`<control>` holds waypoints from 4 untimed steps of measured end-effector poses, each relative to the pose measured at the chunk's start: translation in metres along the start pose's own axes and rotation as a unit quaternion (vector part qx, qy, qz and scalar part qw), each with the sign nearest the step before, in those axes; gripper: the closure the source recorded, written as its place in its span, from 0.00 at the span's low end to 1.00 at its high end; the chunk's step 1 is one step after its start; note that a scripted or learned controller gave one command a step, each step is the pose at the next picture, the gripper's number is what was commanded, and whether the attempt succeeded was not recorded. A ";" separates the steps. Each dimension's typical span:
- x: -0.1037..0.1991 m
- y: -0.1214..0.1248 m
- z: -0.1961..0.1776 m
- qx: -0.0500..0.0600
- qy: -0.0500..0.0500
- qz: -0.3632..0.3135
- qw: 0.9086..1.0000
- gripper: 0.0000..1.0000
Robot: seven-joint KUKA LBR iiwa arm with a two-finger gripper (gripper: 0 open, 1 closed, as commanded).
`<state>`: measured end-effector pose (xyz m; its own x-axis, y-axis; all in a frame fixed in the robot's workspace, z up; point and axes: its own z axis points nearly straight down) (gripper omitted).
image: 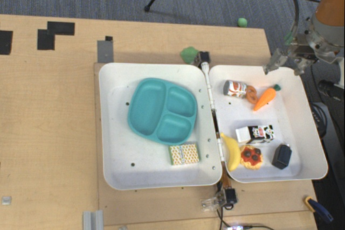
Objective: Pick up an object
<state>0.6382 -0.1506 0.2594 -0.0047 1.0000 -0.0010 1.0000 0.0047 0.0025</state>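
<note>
The right bin (310, 132) holds a small can (235, 89), a brown ring (252, 94), an orange carrot (264, 98), a black-and-white carton (255, 133), a yellow banana (232, 152), a red-and-orange toy (251, 157) and a dark blue block (281, 156). My gripper (283, 69) hangs over the bin's far right corner, up and to the right of the carrot. Its two fingers stand apart, open, with nothing between them.
The left bin (116, 132) holds a teal divided plate (161, 110) and a patterned square packet (184, 154). A green lump (189, 54) lies behind the bins, and a small green ball (242, 22) lies on the floor beyond the bench.
</note>
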 end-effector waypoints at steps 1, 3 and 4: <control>0.010 0.012 0.106 0.002 0.001 -0.001 1.000 0.00; -0.023 -0.002 0.162 -0.003 0.000 0.000 1.000 1.00; 0.019 -0.030 0.072 -0.001 0.000 -0.001 1.000 1.00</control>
